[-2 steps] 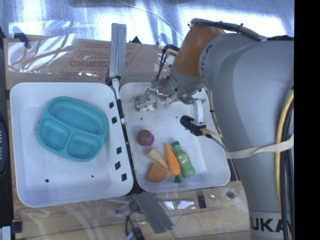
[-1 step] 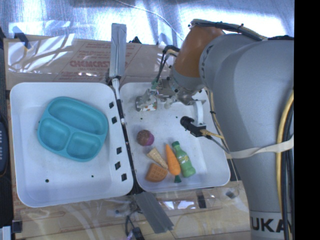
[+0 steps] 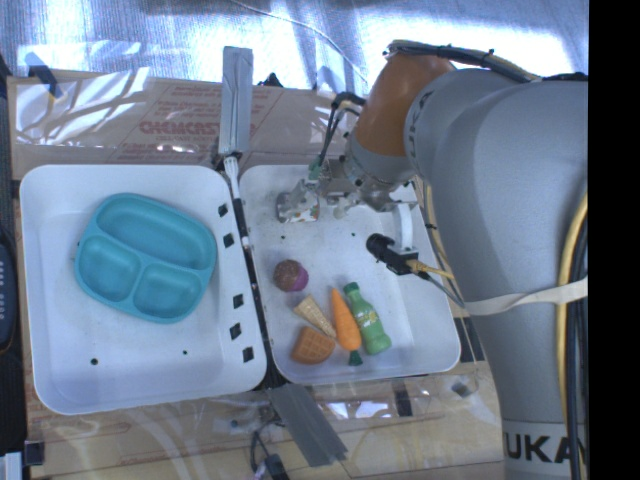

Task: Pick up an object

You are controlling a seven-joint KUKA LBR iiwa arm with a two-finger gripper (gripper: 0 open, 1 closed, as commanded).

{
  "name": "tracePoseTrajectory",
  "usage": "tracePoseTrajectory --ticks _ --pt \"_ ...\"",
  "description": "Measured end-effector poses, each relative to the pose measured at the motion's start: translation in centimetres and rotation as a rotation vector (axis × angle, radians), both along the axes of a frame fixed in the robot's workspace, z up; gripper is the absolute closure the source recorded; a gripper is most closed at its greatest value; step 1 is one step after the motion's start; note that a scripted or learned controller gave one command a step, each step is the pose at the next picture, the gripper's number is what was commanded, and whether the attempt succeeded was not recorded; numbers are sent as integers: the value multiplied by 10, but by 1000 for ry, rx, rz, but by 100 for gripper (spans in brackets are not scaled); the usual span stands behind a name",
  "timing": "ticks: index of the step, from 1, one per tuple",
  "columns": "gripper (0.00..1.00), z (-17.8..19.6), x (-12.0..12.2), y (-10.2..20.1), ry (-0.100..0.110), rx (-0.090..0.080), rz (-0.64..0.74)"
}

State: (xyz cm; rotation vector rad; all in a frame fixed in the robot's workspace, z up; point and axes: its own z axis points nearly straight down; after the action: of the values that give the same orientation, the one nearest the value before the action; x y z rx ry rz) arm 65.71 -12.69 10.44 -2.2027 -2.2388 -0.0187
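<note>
**Right bin [image 3: 335,243], lower part of frame.** Five small items in a tight cluster:
- waffle [image 3: 313,345], lowest in frame
- carrot [image 3: 345,323], lying slantwise just right of the waffle
- bottle [image 3: 368,320], green, lying flat, touching or nearly touching the carrot
- cone [image 3: 316,315], a pale wedge just above the waffle
- ball [image 3: 291,275], purple, a little apart, above and left of the rest

Any of these would serve as the object to pick; none is lifted.

**Left bin [image 3: 60,348].** One teal plate [image 3: 147,257], divided, centre-left of frame.

**Gripper [image 3: 298,206].** Upper part of right bin, over bare floor, well above the cluster and holding nothing visible. Whether it is spread or pressed together cannot be told.

**Risks, as judged.**
- Crowding: closing on the carrot or bottle would probably catch its neighbour or push both aside.
- The flat waffle and cone offer little height to grip, so a miss is likely.
- The ball may roll away from a slightly off-centre pinch.

**Room.**
- The bin floor is open between gripper and ball and along the upper right.
- The waffle and bottle lie near the lower rim, which limits approach from that side.
- The ball is near the wall shared with the left bin.
</note>
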Motion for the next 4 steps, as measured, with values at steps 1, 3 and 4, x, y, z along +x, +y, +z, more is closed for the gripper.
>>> tracePoseTrajectory --ticks 1,3,4 --pt "0 0 4 0 8 0 0" --pt "0 -1 4 0 8 0 0" --pt "0 -1 4 0 8 0 0"
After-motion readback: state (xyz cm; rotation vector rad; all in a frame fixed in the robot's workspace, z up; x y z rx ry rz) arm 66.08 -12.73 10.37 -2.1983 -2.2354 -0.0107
